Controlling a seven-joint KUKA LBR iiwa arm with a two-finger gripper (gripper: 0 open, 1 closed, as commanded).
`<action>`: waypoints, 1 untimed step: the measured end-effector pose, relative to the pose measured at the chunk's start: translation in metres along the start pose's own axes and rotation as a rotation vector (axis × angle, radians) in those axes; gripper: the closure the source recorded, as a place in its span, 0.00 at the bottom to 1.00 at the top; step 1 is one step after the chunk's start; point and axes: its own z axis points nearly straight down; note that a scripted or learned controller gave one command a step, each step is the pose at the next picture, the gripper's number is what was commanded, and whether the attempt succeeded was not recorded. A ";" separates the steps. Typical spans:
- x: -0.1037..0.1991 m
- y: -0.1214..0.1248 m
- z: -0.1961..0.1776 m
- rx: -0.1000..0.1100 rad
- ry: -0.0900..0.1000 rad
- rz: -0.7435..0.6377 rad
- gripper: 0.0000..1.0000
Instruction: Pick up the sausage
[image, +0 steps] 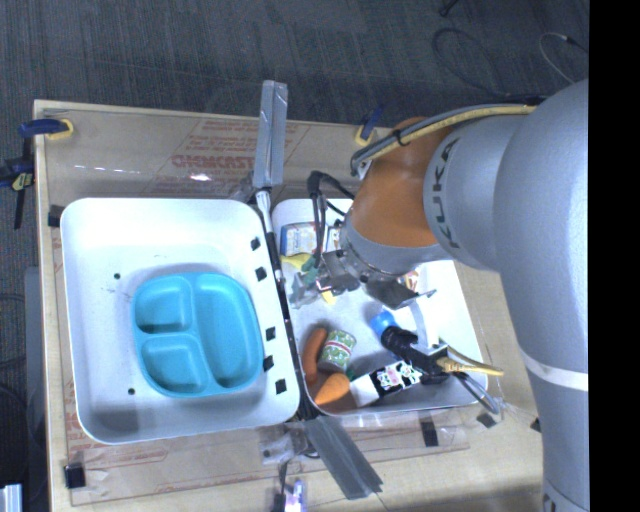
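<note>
Reaching in from the right, the grey arm (500, 170) hangs its gripper (318, 275) low over the left side of the right bin (455, 300), though whether it is open or clamped I cannot tell. The brown sausage (313, 348) lies near that bin's front-left corner, just below the gripper and apart from it, beside a small green-labelled can (338, 348), an orange carrot (332, 387) and a black bottle (400, 378). The left bin (90, 250) holds a blue divided plate (195, 333).

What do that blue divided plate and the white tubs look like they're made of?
The blue divided plate looks like moulded plastic: even colour, rounded compartments, soft sheen. The left white bin and the right white bin also seem plastic, smooth and faintly glossy with rounded corners.
</note>
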 end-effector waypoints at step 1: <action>0.000 0.000 0.000 0.000 0.000 0.000 0.00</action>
